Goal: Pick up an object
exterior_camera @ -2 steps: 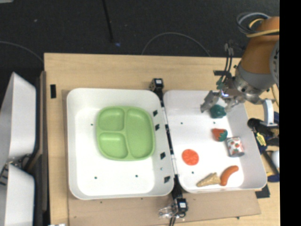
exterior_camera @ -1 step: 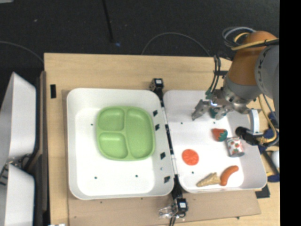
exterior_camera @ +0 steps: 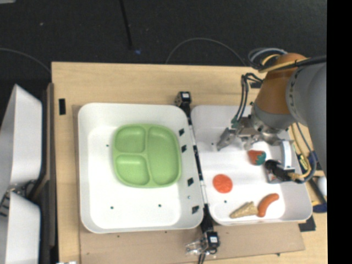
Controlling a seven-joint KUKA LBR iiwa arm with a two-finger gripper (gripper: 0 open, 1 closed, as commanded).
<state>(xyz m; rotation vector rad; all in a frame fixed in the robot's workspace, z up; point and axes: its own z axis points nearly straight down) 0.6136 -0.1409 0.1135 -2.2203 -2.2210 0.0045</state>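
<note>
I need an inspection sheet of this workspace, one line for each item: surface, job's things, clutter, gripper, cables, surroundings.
Surface: wooden bench bearing a left bin and a right bin, side by side.
Job's things: in the right bin, an orange-red disc, a red and green piece, an orange sausage shape and a tan wedge; the last two lie close together.
Clutter: green divided plate in the left bin.
Gripper: gripper over the right bin's upper part; nothing seen held.
Cables: wires on the arm; thin cable on the dark floor.
Surroundings: white boxes at the left.
</note>
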